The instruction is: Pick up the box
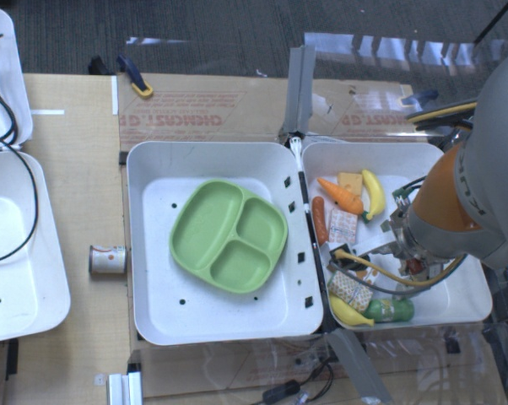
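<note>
One small patterned cardboard box (349, 290) just beneath dark two-finger gripper (348, 258); probably light, stiff, easily crushed; best pinched across short sides; gripper opening impossible to tell

from my screen the arm (482, 175) ran off the right edge and covered the right bin's (465, 306) far side, so i couldn't make out its fingers. the box (343, 224) print was too small to read.
</note>
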`<state>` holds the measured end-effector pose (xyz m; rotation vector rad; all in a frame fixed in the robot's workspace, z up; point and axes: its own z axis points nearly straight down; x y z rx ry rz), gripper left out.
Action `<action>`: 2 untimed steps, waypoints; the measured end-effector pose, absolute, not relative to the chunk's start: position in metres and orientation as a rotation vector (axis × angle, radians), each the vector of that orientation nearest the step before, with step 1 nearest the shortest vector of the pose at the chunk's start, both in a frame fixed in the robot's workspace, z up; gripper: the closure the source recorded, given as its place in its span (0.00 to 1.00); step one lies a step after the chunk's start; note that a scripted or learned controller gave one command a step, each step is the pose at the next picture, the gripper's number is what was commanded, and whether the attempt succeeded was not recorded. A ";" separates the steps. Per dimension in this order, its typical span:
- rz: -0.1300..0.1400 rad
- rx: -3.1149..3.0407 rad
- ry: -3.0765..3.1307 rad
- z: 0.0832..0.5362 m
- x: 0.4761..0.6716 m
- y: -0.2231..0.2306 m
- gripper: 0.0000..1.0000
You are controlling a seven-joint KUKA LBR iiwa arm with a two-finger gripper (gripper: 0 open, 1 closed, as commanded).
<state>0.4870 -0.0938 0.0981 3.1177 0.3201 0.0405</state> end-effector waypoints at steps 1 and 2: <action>-0.006 3.100 0.512 0.190 0.498 -0.069 0.00; 0.026 3.086 0.546 0.095 0.484 -0.095 0.00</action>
